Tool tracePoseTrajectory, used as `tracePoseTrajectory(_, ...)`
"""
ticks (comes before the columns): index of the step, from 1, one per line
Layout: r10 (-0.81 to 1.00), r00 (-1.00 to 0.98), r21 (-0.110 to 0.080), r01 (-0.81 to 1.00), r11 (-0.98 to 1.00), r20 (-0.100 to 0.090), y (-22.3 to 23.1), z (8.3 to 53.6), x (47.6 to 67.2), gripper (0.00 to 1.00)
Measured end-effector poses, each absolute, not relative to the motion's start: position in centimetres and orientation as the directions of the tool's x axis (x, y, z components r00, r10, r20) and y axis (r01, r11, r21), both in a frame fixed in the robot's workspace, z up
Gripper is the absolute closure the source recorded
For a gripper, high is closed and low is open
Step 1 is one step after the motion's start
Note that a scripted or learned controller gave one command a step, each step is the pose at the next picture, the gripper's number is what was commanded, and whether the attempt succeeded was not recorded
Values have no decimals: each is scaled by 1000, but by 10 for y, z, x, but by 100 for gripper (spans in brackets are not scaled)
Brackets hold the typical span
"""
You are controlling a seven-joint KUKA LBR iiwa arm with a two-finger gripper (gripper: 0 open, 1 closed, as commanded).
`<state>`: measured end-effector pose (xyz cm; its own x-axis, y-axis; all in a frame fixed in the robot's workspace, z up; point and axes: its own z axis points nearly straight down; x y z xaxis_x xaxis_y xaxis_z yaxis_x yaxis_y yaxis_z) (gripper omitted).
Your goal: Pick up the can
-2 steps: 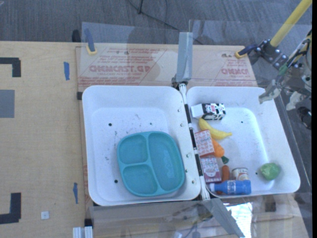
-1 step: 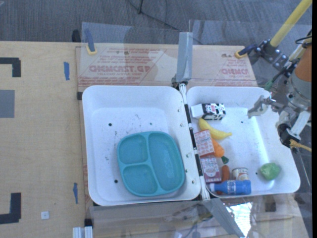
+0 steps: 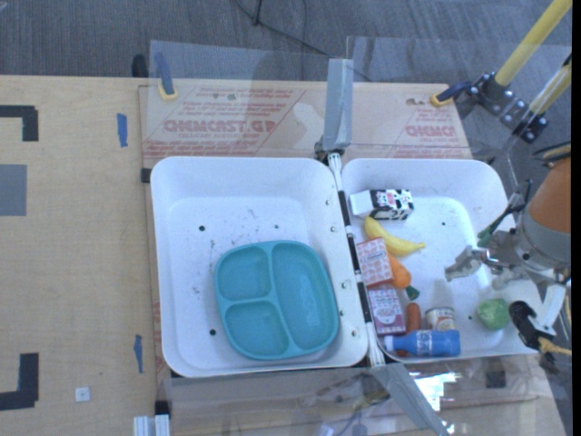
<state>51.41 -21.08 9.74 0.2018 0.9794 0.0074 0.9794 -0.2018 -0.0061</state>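
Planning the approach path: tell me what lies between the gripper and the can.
In the camera view, bare white bin floor separates the gripper from the can, which stands just below-left of it.

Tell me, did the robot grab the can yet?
Not yet. The can sits upright in the right bin, beside the blue bottle. The gripper hangs above the bin floor, near the can, holding nothing. Left: come down, close on the can, lift.

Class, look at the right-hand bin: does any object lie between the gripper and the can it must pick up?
Nothing visible does. The gripper hangs over bare bin floor, up and right of the can. The can's close neighbours are on other sides: blue bottle just below it, carrot to its left.
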Motion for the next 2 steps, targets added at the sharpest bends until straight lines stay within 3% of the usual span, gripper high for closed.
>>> tracePoseTrajectory(1, 986, 168, 7, 986, -168, 11, -209, 89, 570, 0)
tracePoseTrajectory(2, 997, -78, -11, 997, 78, 11, -208, 87, 667, 0)
